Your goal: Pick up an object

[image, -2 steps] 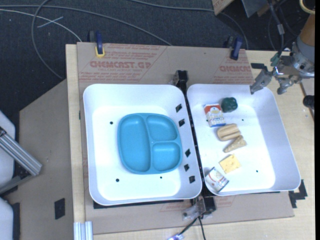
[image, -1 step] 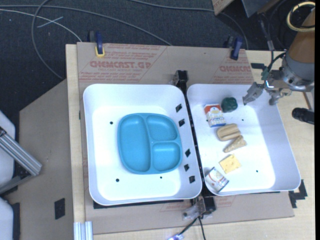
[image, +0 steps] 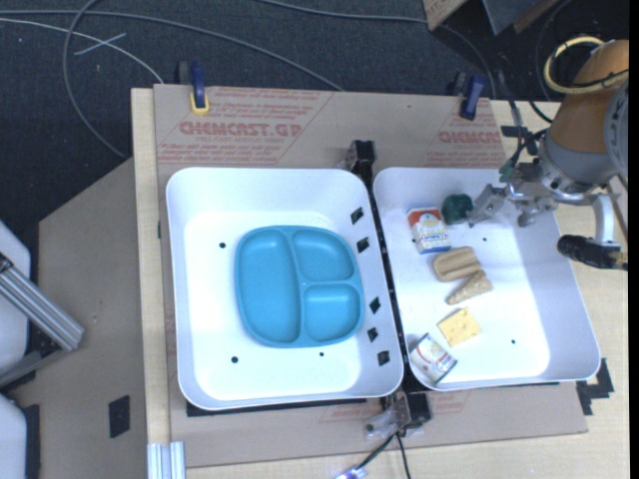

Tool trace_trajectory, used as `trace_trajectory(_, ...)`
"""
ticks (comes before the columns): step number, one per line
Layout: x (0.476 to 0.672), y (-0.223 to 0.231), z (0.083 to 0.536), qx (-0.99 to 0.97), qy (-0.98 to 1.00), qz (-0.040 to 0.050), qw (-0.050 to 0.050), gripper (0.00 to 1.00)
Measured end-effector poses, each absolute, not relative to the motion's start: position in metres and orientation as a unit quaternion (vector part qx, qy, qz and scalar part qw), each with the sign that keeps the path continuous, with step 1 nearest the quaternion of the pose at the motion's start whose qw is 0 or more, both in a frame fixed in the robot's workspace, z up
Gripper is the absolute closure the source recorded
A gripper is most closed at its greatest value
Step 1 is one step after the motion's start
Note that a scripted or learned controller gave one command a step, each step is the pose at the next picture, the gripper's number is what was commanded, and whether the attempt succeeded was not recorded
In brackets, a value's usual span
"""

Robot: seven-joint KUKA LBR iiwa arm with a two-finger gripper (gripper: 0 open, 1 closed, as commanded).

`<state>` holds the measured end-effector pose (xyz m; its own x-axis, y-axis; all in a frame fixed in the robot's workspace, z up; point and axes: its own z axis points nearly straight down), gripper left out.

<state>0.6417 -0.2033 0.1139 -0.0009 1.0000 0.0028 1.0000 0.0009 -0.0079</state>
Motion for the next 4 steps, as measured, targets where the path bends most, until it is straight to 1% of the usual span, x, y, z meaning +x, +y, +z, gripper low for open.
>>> trace_trajectory(1,0.641,-0.203,0.084,-0.707,-0.707,0.0012,0.002,0.00)
trace_trajectory(2,0.643,-0.203,0.098,-0.706,-0.708,-0.0003,0.000,1.00)
trace_trajectory(3,0.652,-0.211,0.150,-0.706,-0.708,-0.0017,-0.004,1.00)
trace_trajectory(4,0.654,-0.212,0.217,-0.707,-0.708,-0.0022,-0.004,1.00)
